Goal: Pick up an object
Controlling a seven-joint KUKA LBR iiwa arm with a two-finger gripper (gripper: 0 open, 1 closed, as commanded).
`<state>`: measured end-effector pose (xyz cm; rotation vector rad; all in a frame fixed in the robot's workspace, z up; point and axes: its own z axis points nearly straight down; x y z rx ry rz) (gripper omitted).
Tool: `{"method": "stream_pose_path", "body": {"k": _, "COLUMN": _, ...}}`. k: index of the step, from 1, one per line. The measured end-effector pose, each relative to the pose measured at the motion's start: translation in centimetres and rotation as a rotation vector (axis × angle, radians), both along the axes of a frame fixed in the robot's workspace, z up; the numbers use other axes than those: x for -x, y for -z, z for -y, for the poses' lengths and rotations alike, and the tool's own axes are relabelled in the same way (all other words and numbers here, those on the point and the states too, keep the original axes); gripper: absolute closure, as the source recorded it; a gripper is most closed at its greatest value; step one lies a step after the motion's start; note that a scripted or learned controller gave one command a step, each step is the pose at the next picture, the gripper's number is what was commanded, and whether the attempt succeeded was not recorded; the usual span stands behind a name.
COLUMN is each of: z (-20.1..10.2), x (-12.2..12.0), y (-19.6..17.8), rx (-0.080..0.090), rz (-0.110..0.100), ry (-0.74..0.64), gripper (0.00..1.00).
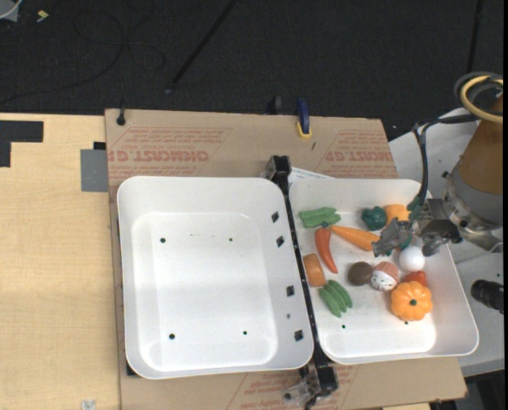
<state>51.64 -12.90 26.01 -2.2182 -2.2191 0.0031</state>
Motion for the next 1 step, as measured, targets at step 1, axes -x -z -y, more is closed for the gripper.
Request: {"method": "stream_pose_path", "body": {"k": 1, "z": -4.77, "x": -7.67, "y": 11.77, "rx": -0.002, "rz": -0.003, "ry": -0.005, "gripper": 0.00}}
